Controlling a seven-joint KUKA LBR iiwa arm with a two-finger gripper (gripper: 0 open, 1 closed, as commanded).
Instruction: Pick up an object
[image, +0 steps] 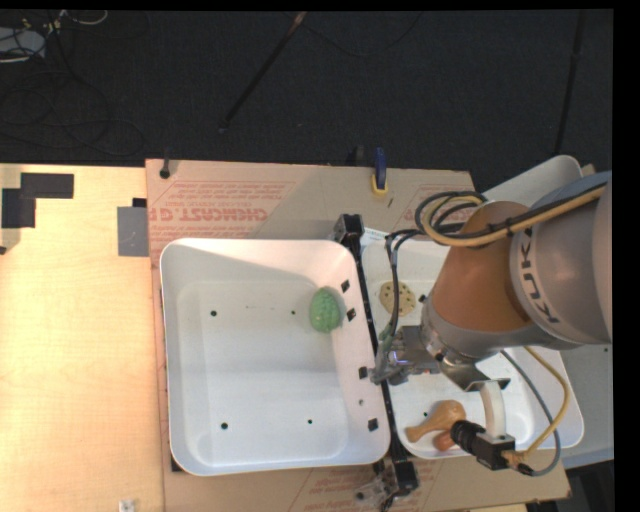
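Observation:
A green, bumpy ball lies in the left bin, close to its right wall. In the right bin I see a pale yellow perforated disc at the back left. An orange pear-shaped toy rests near that bin's front edge, beside a black and white piece. My gripper hangs low over the right bin's left side, just by the divider between the bins, between the disc and the orange toy. The wrist hides what is under it.
The arm's orange band and grey body cover most of the right bin. Cables loop around the wrist. Black clips hold the bins along the divider. A brown cardboard sheet lies under both bins, on a wooden bench.

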